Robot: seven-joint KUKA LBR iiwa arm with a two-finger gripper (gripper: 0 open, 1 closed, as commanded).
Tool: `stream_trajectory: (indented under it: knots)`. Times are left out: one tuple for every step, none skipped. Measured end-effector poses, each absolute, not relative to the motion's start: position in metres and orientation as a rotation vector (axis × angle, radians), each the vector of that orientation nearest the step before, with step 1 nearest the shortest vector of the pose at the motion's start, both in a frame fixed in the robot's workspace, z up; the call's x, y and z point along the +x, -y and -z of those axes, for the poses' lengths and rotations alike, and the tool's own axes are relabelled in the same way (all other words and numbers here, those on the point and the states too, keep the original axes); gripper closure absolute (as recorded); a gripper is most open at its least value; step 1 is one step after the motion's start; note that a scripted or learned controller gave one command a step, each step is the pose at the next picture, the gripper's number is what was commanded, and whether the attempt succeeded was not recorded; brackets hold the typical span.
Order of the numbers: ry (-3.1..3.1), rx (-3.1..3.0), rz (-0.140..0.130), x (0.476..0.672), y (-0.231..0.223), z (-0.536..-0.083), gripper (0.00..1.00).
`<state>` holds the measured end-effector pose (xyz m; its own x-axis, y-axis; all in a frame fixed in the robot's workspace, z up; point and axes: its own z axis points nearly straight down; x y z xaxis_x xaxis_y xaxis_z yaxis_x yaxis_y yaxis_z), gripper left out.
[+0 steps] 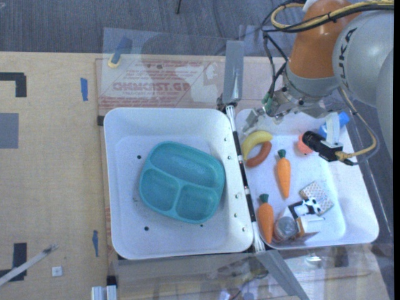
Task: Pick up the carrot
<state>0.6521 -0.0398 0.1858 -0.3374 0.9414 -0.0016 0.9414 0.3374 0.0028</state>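
From above, you see two carrots in the right bin [359, 220]: one carrot [284, 174] lies mid-bin, the other carrot [265, 217] rests against the left wall. The gripper [275, 105] hangs over the bin's far-left corner, just above a banana [255, 140]; its grip state you cannot tell. The left bin [125, 136] holds a teal tray [181, 181].

Two orange carrots with green tops: one carrot [284, 174] lay mid-bin, another carrot [265, 219] by the left wall.
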Motion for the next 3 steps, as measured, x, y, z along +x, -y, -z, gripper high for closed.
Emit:
stream_trajectory:
  knots:
    - [-2.318, 2.122, 0.001, 0.622, 0.1, -0.135, 0.0]
    - [-2.35, 2.076, -0.01, 0.585, 0.122, -0.089, 0.0]
    - [-2.38, 2.04, -0.006, 0.611, 0.12, -0.088, 0.0]
